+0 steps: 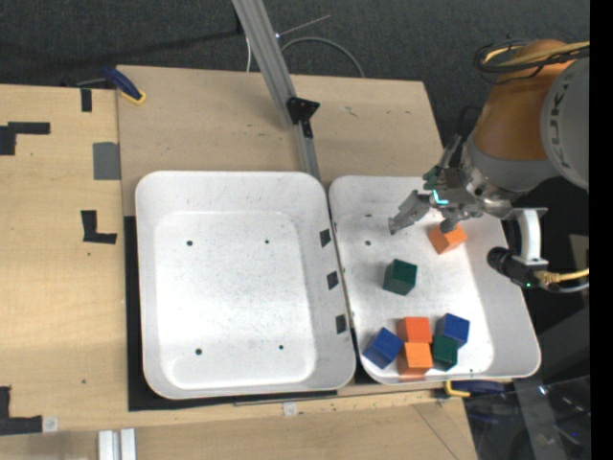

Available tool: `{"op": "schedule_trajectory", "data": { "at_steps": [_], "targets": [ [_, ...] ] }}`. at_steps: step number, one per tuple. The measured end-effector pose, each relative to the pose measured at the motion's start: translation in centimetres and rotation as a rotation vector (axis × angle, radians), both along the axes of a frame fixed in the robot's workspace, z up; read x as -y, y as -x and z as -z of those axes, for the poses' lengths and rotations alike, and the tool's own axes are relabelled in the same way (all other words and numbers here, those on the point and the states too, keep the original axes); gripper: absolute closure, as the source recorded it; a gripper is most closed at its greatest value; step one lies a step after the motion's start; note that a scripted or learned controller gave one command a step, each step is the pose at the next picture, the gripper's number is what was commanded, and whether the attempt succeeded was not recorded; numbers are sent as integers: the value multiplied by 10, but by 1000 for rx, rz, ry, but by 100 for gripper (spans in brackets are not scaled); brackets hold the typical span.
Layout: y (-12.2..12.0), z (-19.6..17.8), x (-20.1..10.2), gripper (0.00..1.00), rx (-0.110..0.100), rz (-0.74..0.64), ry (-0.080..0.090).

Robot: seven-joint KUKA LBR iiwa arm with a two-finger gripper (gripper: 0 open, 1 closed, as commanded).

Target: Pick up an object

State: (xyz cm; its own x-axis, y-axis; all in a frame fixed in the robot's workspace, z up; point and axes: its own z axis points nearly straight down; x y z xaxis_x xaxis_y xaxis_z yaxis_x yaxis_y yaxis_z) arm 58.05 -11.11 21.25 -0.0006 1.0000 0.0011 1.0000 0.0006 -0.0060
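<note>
The end effector (433, 216) is seen over the upper part of the right bin (369, 199), reached in from the right by the grey arm (527, 127). Its fingers are spread apart, one of them (407, 214) stretched out to the left, and nothing is seen between them. An orange cube (446, 238) lies just beside the end effector, at its lower right, tilted on the bin floor; whether it is touched by the other finger cannot be told.

Further objects are found in the same bin: a dark green cube (400, 276) alone near the middle, and a cluster at the lower edge made up of a blue cube (383, 346), two orange cubes (416, 342) set one behind the other, a second green cube (444, 352) and another blue cube (455, 328). The left bin (153, 286) is placed beside the right one on the tabletop (192, 123).

The task is judged to be at an early stage: no object is gripped and none is lifted. The approach appears to be made towards the tilted orange cube. What is left is the closing of the fingers around an object and the raising of it clear of the bin.
</note>
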Motion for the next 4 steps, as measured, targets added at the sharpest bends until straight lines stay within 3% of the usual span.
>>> {"op": "schedule_trajectory", "data": {
  "at_steps": [1, 4],
  "targets": [
    [-1, -3, 0, 0, 4, -1, 1],
    [-6, 123, 5, 0, 0, 0, 1]
  ]
}}
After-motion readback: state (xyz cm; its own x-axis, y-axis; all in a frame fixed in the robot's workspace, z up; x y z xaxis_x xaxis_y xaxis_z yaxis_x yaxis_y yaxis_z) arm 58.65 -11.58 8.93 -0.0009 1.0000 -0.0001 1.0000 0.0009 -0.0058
